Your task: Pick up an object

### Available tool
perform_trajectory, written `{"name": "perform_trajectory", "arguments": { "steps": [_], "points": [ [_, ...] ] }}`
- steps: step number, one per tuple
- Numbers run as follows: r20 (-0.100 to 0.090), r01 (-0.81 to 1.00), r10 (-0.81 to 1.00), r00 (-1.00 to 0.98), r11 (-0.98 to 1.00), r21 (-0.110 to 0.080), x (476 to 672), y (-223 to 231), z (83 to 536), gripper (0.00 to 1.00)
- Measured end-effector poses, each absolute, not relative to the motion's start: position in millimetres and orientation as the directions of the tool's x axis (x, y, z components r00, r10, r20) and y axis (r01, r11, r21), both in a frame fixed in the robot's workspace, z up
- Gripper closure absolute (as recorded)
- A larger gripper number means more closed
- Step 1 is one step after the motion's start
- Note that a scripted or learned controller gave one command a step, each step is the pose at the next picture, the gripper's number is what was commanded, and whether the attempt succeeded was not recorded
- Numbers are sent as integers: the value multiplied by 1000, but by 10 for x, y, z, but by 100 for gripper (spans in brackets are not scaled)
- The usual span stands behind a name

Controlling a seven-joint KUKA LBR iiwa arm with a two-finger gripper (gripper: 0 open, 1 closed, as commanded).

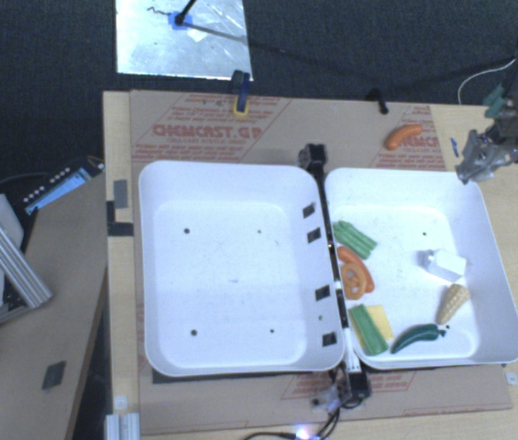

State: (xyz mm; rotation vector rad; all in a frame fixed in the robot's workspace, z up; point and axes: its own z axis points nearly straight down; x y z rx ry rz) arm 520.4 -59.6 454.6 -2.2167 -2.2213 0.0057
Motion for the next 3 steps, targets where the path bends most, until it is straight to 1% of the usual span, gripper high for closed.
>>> {"name": "perform_trajectory", "arguments": {
  "steps": [1,2,3],
  "points": [
    [-3,1000,1000,7,-7,2,4920,-1400,4490,100],
    [-3,1000,1000,6,-6,-1,4853,-2099,4101,100],
    [-2,1000,1000,-11,11,13,4875,-1390,4985,100]
  ]
}}
